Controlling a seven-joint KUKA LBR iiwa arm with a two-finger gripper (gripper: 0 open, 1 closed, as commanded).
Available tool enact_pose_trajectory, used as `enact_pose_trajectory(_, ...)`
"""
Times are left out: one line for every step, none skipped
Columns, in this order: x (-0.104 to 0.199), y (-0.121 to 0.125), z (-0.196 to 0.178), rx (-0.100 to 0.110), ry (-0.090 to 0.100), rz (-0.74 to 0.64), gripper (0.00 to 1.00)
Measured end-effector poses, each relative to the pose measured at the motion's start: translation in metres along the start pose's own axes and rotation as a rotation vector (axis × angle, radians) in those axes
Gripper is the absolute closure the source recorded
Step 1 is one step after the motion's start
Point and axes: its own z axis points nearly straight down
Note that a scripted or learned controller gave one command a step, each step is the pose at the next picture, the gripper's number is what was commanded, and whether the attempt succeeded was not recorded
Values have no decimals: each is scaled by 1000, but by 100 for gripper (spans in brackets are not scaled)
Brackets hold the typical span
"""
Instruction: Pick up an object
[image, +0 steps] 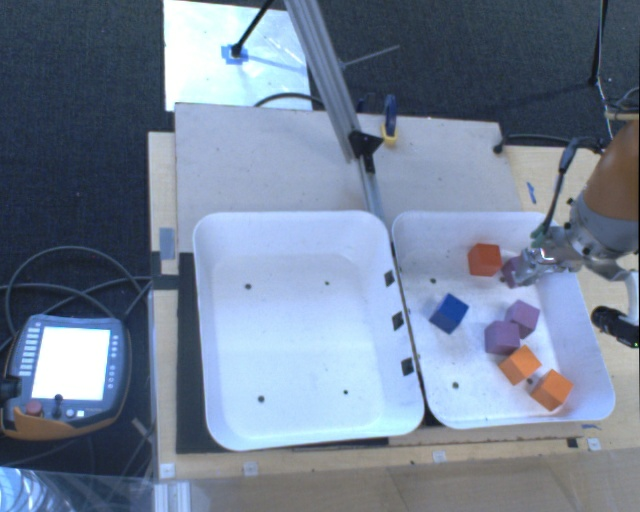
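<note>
My gripper (518, 270) hangs over the upper right part of the right bin (470, 222), with the arm coming in from the right. A small purple block (516, 272) sits between its fingers, just right of an orange cube (484, 259) that lies on the bin floor. Lower in the same bin lie a blue cube (449, 312), two purple cubes (522, 317) (501, 337) side by side, and two orange blocks (519, 364) (552, 389) near the bottom right corner.
The left bin (290, 225) stands beside the right one, and the two share a ridge with black clips (398, 320). A metal pole (335, 85) slants over the back of the bench. A teach pendant (65, 375) lies at the far left.
</note>
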Motion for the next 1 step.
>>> enact_pose_trajectory(0, 3, -66, -3, -1, 0, 100)
